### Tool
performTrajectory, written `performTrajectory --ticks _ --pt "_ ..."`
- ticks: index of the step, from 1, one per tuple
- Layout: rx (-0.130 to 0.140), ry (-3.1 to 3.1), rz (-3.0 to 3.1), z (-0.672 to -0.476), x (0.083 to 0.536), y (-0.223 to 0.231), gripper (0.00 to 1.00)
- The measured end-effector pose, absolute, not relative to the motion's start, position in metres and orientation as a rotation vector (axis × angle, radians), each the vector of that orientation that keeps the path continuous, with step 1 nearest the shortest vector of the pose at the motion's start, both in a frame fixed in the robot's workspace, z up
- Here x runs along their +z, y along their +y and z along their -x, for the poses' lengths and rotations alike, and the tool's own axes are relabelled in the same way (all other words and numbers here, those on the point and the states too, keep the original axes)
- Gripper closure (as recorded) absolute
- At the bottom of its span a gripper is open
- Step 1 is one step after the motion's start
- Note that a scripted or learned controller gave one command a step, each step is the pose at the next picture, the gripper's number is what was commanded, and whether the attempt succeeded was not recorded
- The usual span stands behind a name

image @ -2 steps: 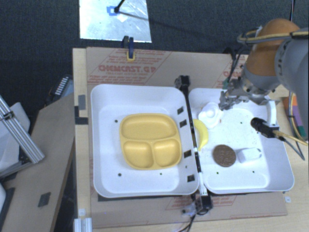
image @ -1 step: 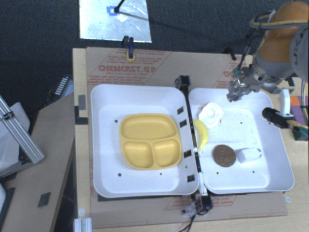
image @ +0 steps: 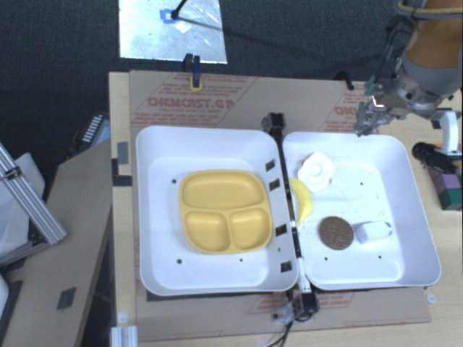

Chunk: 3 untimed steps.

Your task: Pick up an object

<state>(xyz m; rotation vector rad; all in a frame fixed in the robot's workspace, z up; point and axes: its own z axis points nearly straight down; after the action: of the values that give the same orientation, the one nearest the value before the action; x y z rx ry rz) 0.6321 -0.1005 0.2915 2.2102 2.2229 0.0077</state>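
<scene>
In the camera view, the gripper (image: 369, 118) hangs at the far right, above the back rim of the right bin (image: 416, 194), with the arm's orange band (image: 438, 31) rising out of frame behind it. It carries nothing that can be made out; whether its fingers stand apart or together cannot be told at this size and angle.

The candidates for picking all lie in the right bin — a white fried-egg toy (image: 317, 170) near the back left, a yellow banana (image: 302, 198) against the divider wall, a brown round disc (image: 336, 233) toward the front, and a small white block (image: 372, 230) just beside the disc (possibly touching it). The left bin (image: 155, 194) holds a yellow divided tray (image: 221, 210).

As a judgement, the task looks barely begun: no object is lifted or gripped, so choosing a target, descending, closing and lifting all remain.
</scene>
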Motion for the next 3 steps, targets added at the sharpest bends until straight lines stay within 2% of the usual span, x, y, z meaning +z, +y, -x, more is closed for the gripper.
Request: performTrajectory --ticks 2,3 --pt "0.003 2.230 -2.212 -0.632 0.286 0.000 1.00" --pt "0.002 2.227 -2.214 -0.626 0.260 0.045 1.00"
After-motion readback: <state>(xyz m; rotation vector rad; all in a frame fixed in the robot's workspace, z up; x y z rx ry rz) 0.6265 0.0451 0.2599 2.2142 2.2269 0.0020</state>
